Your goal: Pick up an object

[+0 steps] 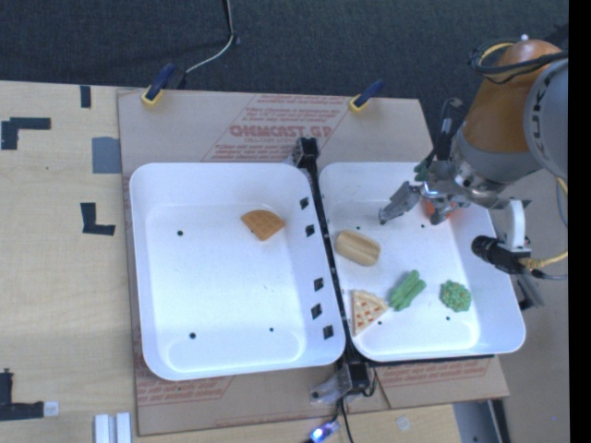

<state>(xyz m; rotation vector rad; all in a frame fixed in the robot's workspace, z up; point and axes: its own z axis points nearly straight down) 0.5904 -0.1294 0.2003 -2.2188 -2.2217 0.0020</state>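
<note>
My gripper [420, 208] hangs over the back of the right bin [494, 340], open, with one dark finger [397, 203] spread out to the left. A small red-orange thing [434, 213] shows just beneath the gripper, partly hidden; I cannot tell if it is touched. In the same bin lie a tan bread roll [357, 247], a triangular waffle-like slice [367, 309], a green pod [406, 290] and a green broccoli piece [454, 295]. The left bin [152, 340] holds one orange-brown wafer piece [263, 223].
A black clipped divider [319, 266] runs where the two bins meet. The bins sit on a cardboard sheet [277, 127] held by two clamps at the back. A black cable connector [499, 252] juts from the arm over the right bin's rim.
</note>
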